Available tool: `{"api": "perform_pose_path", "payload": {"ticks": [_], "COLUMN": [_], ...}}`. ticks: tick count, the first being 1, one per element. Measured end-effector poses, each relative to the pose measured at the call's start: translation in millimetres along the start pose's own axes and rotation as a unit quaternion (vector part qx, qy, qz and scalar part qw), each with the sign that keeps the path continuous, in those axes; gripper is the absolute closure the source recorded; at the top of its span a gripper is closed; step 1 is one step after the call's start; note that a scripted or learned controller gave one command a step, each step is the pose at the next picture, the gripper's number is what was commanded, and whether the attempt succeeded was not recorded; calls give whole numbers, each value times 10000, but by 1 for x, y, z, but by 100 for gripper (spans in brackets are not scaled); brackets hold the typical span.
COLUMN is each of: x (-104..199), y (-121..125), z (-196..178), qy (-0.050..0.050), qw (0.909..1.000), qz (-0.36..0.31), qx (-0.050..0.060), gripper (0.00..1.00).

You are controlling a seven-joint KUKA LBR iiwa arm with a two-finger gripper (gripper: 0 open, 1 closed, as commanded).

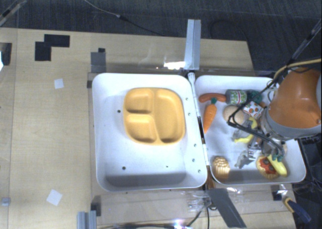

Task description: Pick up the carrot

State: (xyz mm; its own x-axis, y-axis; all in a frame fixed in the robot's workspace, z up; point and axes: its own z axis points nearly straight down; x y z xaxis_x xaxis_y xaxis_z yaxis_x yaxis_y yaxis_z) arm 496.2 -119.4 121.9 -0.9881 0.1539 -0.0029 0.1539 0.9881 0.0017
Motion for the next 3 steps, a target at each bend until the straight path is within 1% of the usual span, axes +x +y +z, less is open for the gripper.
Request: {"api": "perform_pose_path", "payload": {"ticks": [1,2,3], "x": [-5,-9,-40], "y": [-61,-60,4], "z": [33,19,-4], "qy": [-53,-111,-31], "qw": [9908,9913,9718], "qz": [1353,1312,2358], "qx": [-1,-2,-8], "gripper": [0,100,100]}}
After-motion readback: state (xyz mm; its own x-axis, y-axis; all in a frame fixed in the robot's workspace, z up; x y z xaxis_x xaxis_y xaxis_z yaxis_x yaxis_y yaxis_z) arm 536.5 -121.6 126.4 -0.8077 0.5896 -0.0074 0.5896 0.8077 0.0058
